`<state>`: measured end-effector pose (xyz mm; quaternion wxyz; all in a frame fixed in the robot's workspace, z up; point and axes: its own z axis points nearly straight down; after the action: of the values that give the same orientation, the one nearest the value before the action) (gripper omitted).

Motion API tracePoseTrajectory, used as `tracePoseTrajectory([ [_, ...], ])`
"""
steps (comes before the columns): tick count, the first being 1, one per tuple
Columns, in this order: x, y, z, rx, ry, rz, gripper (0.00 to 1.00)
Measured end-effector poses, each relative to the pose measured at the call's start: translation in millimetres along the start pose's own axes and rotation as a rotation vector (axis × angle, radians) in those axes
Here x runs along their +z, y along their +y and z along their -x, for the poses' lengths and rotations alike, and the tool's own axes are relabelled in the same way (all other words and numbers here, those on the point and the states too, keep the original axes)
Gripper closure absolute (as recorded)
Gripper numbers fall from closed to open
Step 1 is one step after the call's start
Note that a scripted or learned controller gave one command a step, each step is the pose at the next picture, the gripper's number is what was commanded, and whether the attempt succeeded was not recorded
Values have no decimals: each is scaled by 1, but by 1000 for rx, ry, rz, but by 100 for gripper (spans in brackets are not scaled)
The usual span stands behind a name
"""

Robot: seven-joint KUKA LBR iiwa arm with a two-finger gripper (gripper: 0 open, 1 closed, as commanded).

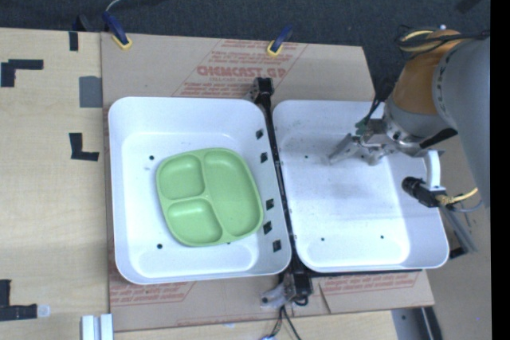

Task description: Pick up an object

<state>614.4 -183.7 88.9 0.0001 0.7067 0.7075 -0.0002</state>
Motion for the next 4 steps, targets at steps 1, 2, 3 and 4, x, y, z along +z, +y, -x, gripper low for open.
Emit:
tracePoseTrajectory([
  [1,-37,-16,41,1,-1,1,0],
  [2,-5,46,-5,-2,1,-1,0],
  [3,-123,-94,-39,1,0,2,0],
  [4,-8,-39,-84,-1,2,-5,0],
])
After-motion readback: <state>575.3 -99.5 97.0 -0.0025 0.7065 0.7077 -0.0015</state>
